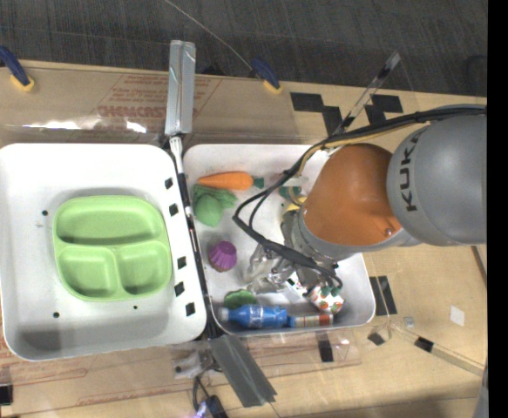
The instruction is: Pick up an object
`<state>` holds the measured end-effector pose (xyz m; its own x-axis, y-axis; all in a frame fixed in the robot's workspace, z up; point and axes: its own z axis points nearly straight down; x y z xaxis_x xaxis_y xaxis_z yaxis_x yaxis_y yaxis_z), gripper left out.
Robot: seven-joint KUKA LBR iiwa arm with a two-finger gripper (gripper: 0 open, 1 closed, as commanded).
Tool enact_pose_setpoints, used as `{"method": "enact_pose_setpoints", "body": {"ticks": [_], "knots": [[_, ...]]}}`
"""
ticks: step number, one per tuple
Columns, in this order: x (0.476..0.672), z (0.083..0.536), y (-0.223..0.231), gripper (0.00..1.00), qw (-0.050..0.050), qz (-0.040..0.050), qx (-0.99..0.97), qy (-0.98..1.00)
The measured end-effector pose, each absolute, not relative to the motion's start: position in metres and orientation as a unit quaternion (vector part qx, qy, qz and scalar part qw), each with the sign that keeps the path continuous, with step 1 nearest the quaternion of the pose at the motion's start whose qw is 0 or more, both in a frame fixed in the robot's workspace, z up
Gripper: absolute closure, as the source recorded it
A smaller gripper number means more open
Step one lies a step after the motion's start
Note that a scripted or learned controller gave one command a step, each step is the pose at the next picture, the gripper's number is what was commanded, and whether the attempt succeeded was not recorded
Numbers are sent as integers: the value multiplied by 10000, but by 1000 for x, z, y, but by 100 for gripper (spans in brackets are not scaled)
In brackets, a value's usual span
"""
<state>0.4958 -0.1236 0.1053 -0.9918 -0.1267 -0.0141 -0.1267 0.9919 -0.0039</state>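
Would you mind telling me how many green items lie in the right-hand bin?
2: a light green lump just below the carrot, and a dark green piece above the blue bottle. The arm may hide others.

The arm (384,190) hides much of the right bin (262,157). The gripper (275,273) seems blurred, its fingers indistinct.
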Motion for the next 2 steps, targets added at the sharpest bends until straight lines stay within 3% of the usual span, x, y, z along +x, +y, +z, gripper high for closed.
{"method": "enact_pose_setpoints", "body": {"ticks": [1, 2], "knots": [[558, 92, -199, 100, 11, -5, -1647, 9863], [613, 231, -134, 100, 50, -12, -512, 9987]]}}
